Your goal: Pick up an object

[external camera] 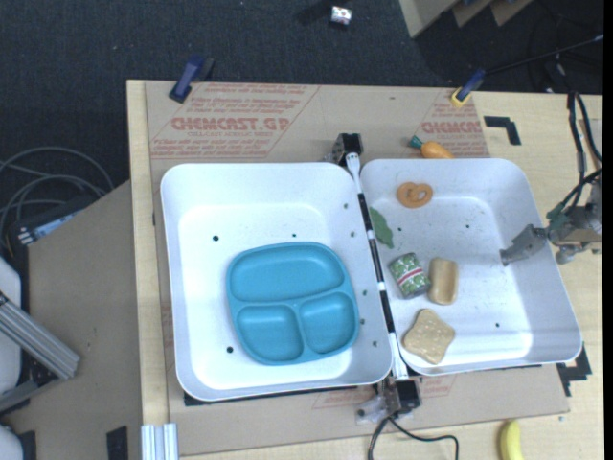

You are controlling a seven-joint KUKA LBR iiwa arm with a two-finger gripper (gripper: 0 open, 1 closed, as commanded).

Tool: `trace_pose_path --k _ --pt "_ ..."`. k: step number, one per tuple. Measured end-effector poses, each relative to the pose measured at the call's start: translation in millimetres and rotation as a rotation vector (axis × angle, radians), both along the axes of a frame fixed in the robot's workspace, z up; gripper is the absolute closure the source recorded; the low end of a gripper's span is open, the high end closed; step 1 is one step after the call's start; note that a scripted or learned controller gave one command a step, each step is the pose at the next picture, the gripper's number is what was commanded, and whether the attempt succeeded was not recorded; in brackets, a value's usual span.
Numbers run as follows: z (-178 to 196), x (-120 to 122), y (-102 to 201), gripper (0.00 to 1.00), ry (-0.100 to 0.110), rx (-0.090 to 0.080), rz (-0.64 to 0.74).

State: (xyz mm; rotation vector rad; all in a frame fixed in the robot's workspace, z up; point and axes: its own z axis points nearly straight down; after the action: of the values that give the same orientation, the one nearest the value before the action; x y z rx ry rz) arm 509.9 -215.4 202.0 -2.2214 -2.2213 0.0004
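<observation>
At the bottom right edge of the frame a yellow banana-like piece (511, 441) lies on the tabletop (287, 113), just below the right bin (498, 209). Inside that bin, closest to its lower left corner, sits a tan slice of toast (428, 336), lying flat beside the bin's left wall. Just above it are two things side by side: a small green packet with a red-and-white label (408, 274) on the left and a pale beige bread-roll shape (442, 281) on the right, close together, whether touching is hard to tell. A little higher along the same wall lies a dark green leaf shape (382, 228), and higher still, near the bin's upper edge, a brown pretzel-like ring (415, 195) rests apart from the rest. In the left bin (192, 218) a blue divided plate (291, 300) with three compartments occupies the lower middle of the frame. The pincer (525, 245) shows at the right side of the frame, over the right rim area of the right bin, well apart from all the food pieces; whether it is spread or pressed together cannot be told, and nothing is seen in it. Beyond the bin, on the tabletop near its upper edge, lies a small orange carrot-like piece (433, 149).
</observation>
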Motion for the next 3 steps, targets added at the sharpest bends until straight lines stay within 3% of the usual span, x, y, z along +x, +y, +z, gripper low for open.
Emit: trace_pose_path --k 1,2,3 --pt "-88.8 40.1 66.0 0.00 0.003 0.003 0.002" --pt "-116.3 22.4 104.6 0.00 -0.006 -0.010 -0.005" --pt "-107.2 22.4 107.8 1.00 -0.004 -0.004 -0.003"
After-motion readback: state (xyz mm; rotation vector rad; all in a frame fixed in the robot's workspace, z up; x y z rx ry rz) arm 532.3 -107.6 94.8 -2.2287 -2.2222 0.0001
